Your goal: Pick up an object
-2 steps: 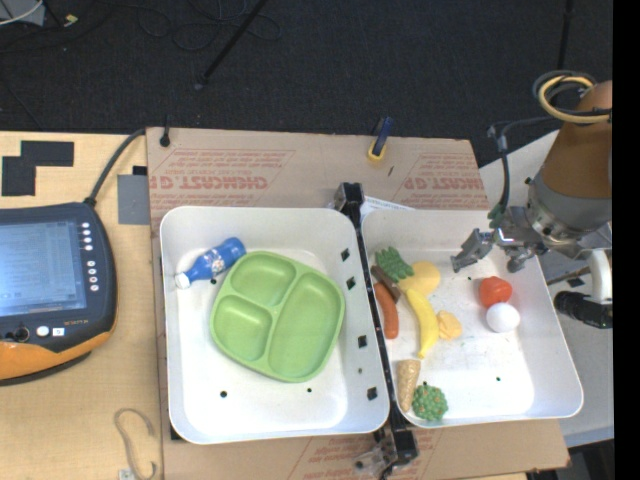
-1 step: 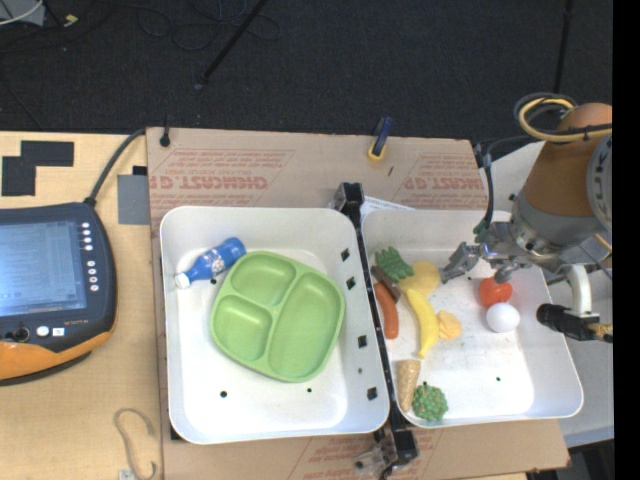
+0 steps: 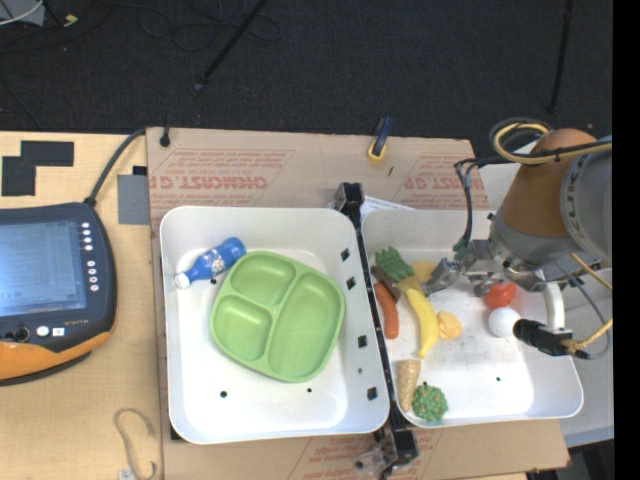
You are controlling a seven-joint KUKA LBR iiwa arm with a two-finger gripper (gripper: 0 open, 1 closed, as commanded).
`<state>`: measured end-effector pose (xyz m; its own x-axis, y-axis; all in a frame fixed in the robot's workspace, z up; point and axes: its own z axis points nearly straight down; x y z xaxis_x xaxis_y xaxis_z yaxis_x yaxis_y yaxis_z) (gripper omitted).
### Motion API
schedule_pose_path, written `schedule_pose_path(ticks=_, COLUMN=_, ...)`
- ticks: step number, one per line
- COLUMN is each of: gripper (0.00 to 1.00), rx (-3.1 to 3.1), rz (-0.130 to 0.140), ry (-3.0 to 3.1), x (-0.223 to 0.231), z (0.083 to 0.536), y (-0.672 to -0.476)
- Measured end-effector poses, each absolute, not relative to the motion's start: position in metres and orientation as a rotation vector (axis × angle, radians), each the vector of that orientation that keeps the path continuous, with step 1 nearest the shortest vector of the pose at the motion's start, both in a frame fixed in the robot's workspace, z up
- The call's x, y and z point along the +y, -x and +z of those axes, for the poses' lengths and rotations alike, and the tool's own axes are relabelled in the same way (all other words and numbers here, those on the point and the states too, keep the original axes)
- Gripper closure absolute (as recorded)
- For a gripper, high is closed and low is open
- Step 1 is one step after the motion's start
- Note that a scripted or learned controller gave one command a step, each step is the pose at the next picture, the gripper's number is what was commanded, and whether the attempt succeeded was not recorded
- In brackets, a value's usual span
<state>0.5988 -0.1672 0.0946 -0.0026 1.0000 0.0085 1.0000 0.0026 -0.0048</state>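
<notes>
The right bin holds toy food. A green leafy piece, an orange-red carrot and a yellow banana lie along its left side. A small yellow piece sits beside the banana. A cone and a broccoli lie near the front edge. A red tomato and a white egg rest further right. My gripper is low over the bin's middle, pointing left, just right of the leafy piece and above the banana's top end.
The left bin carries a green divided plate and a blue and white bottle. A black divider separates the bins. A tablet-like pendant lies far left. A black connector and cables hang beside the wrist.
</notes>
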Motion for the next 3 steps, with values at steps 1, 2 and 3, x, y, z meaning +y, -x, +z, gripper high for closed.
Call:
schedule_pose_path(ticks=1, gripper=1.00, rx=-2.217, rz=0.000, ry=2.219, x=-0.171, z=0.107, y=-0.599)
schedule_pose_path(ticks=2, gripper=1.00, rx=-2.220, rz=-0.003, ry=2.228, x=-0.177, z=0.170, y=-0.598)
schedule_pose_path(ticks=3, gripper=1.00, rx=-2.223, rz=-0.003, ry=2.224, x=-0.178, z=0.224, y=-0.599)
